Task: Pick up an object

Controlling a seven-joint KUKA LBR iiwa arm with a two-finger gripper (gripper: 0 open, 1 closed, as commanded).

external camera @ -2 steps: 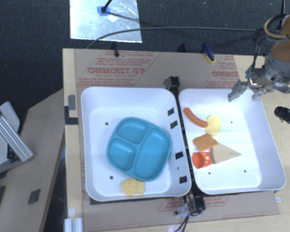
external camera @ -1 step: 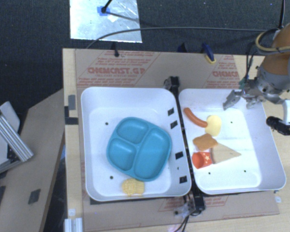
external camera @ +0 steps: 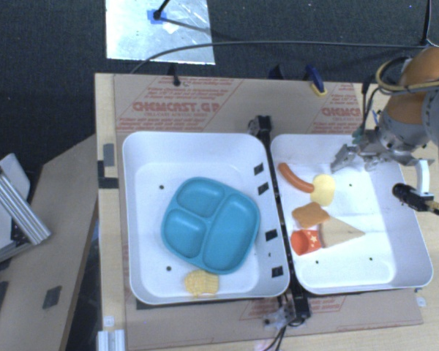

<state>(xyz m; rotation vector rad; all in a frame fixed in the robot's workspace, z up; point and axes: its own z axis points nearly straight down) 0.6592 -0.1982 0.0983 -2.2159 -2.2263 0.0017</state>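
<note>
Hand [external camera: 355, 156], fingers apart and holding nothing, hovers beyond the sausage [external camera: 296, 178], positioned for a descent.

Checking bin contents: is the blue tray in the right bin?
No, the blue tray lies in the left bin.

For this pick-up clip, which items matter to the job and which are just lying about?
Job: hand; hot dog, yellow piece, brown piece, red piece, tan wedge in the right bin.
Lying about: blue tray, yellow corn, left bin.
</note>
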